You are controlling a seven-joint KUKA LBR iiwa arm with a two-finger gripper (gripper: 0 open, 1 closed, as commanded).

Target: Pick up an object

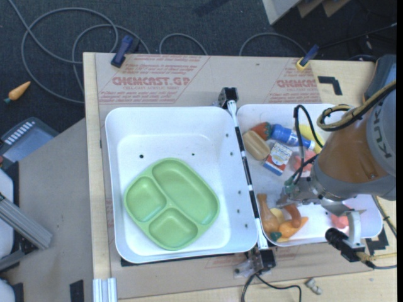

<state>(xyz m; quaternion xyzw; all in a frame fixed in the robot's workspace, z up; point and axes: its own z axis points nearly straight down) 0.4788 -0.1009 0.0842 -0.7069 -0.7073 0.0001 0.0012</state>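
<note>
A single fixed camera looks down at a slant from well above the worktop [189,74], taking in both bins [126,131] and surrounding floor [63,17].

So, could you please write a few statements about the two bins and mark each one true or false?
1. The green divided plastic plate lies in the left white bin. True.
2. The plate has two compartments. False: it has three.
3. The grey and orange arm reaches over the right white bin. True.
4. The small toys are piled in the left bin with the plate. False: they lie in the right bin, among them a brown bread-shaped toy and a blue and white bottle.
5. A blue clamp sits at the bench's far left corner. True.
</note>
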